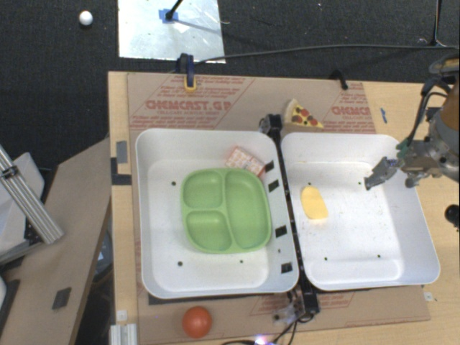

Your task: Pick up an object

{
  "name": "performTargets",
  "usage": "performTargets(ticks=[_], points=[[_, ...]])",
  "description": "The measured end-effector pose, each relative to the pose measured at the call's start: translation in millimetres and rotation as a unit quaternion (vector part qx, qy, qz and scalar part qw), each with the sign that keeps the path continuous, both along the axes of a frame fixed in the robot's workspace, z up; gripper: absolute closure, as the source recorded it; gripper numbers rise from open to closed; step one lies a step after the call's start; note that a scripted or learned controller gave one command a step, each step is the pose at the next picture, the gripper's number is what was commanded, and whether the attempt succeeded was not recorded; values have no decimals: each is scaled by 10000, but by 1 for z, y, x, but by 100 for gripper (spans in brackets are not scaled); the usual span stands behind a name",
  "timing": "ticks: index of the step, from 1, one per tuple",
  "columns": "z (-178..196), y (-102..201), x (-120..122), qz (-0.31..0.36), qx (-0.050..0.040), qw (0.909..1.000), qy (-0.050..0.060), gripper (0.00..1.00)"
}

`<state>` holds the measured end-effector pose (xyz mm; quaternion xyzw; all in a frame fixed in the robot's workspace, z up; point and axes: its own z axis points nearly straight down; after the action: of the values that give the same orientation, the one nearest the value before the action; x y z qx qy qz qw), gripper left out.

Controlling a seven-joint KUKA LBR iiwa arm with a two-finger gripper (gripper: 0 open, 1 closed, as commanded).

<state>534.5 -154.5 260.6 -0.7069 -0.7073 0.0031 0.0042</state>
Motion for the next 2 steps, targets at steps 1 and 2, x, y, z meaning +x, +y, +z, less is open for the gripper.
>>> performTargets(ticks=[1, 2], points=[[7, 0, 2, 14, -11, 10000, -61, 0], [-35, 1, 1, 4, -7, 10000, -50, 0]])
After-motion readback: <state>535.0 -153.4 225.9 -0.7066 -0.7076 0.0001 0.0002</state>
